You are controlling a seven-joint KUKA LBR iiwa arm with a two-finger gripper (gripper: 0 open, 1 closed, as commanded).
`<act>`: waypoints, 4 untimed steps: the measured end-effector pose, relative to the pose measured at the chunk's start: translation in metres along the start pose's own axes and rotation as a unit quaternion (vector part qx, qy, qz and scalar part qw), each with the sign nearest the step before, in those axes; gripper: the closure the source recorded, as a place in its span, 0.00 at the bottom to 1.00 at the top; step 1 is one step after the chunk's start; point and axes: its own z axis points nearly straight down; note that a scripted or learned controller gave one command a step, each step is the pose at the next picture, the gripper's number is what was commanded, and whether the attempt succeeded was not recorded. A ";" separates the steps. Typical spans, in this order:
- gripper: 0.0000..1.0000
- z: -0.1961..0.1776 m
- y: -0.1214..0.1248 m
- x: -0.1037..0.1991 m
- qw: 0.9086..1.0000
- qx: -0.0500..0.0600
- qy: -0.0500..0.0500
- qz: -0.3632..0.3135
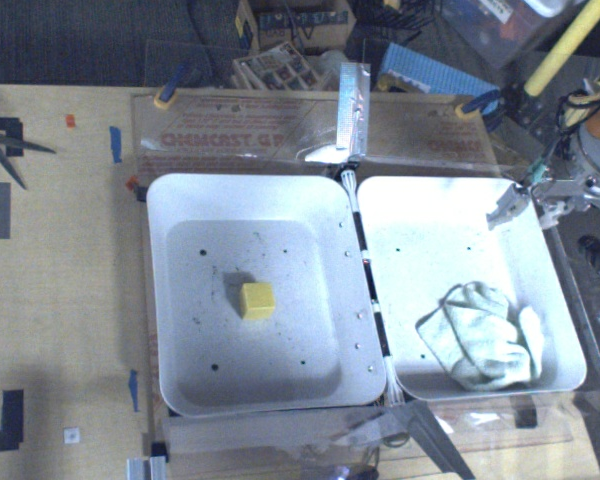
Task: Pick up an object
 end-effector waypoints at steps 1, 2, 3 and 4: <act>0.00 0.113 -0.004 0.045 0.995 -0.001 0.000 0.100; 1.00 0.102 -0.004 0.045 0.995 -0.002 -0.001 0.099; 1.00 0.073 0.000 0.045 0.956 0.000 0.000 0.294; 1.00 0.051 0.004 0.076 0.882 0.001 0.000 0.471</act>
